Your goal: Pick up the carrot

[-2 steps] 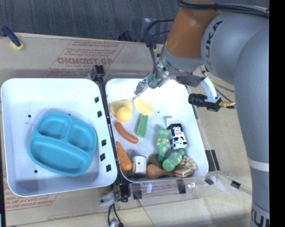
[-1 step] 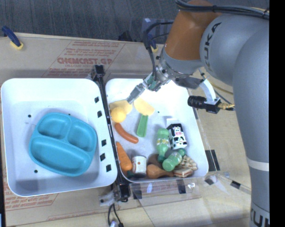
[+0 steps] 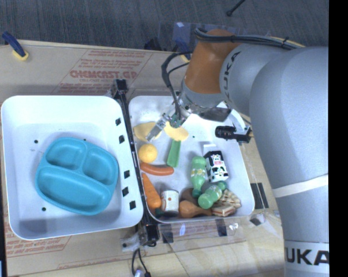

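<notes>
Arm is working over the right bin (image 3: 243, 175), approach step, no grasp yet. Gripper (image 3: 165, 124) is hanging above the far end of the bin with its fingers (image 3: 156, 131) spread a little and nothing between them; they're sitting over the yellow pieces (image 3: 143, 131) there, touching or not I can't tell.

Carrot (image 3: 151, 192) is lying toward the camera and slightly left of the gripper, well apart from it, along the bin's left wall, thick end nearest the camera. Sausage (image 3: 157, 169) and lemon (image 3: 148, 153) are sitting between gripper and carrot; a small can (image 3: 170, 199) is just beside its thick end.

Judging the next move: gripper needs shifting toward the camera past the lemon and sausage, turning the fingers across the carrot's length, then descending. Tight clearance at the wall and can.
</notes>
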Available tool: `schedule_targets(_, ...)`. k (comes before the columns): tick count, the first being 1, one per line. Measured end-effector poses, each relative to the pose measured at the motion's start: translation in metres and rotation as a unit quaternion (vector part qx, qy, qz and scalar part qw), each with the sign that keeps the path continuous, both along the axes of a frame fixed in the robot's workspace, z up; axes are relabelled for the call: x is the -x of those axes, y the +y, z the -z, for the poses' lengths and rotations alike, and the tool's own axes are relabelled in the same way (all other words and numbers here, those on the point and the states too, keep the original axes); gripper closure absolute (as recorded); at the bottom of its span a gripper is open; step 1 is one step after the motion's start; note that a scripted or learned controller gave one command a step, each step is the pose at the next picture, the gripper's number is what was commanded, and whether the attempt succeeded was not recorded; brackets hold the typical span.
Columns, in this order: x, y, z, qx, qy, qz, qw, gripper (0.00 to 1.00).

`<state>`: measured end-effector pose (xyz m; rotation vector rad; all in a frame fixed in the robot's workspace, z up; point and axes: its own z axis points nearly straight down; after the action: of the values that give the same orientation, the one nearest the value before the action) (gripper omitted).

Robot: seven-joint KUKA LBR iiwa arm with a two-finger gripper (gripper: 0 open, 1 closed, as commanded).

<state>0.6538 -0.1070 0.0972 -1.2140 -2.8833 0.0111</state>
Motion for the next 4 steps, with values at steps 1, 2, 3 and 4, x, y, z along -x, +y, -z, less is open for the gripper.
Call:
schedule_targets(1,0.021,0.066,-0.101,0.0007,-0.011,-0.002,0.9999,0.00)
schedule_targets(2,0.023,0.064,-0.096,0.0015,-0.006,0.000,1.0000,0.00)
schedule_targets(3,0.038,0.004,-0.017,0.0002,-0.002,-0.059,0.9983,0.00)
schedule_targets(4,0.047,0.064,-0.099,-0.0005,-0.009,-0.121,0.9926,0.00)
